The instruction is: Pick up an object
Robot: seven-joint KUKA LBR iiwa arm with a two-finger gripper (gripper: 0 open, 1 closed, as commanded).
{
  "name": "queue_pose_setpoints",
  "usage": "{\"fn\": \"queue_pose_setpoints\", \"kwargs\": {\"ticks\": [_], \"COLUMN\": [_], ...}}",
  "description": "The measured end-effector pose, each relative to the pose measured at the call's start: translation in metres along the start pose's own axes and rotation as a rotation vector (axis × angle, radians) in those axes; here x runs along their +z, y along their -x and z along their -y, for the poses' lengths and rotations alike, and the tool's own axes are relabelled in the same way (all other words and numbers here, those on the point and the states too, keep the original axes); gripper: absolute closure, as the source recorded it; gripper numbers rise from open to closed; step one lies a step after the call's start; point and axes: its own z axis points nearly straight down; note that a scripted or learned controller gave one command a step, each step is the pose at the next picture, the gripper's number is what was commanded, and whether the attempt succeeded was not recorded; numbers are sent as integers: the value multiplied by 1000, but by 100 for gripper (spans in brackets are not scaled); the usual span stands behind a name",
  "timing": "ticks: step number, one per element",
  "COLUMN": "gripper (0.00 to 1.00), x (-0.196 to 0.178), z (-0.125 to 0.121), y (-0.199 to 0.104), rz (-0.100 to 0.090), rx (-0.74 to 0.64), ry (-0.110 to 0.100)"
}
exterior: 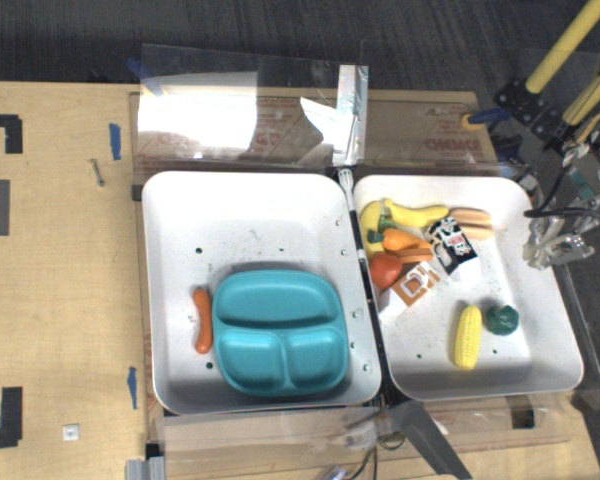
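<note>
The right bin (555,363) holds a pile at its far left: a yellow banana (410,213), a hot dog (470,220), an orange carrot (402,239), a red tomato (385,270), a black and white packet (452,243) and an orange and white card (417,284). A yellow corn cob (467,335) lies near the front, touching a small dark green object (501,318). My gripper (558,246) hangs over the bin's right rim, well right of the pile and above the corn. It is small and blurred here, with nothing seen in it.
The left bin (250,208) carries a teal divided tray (278,331) and an orange-red sausage-shaped toy (202,319) beside it. A clear plastic sheet (240,108) lies behind the bins. Yellow rods and cables (570,38) stand at the far right.
</note>
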Motion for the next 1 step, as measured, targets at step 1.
{"fn": "queue_pose_setpoints", "kwargs": {"ticks": [1], "gripper": [100], "x": [-14], "z": [48], "y": [69], "rz": [3], "rx": [-72], "ry": [0]}}
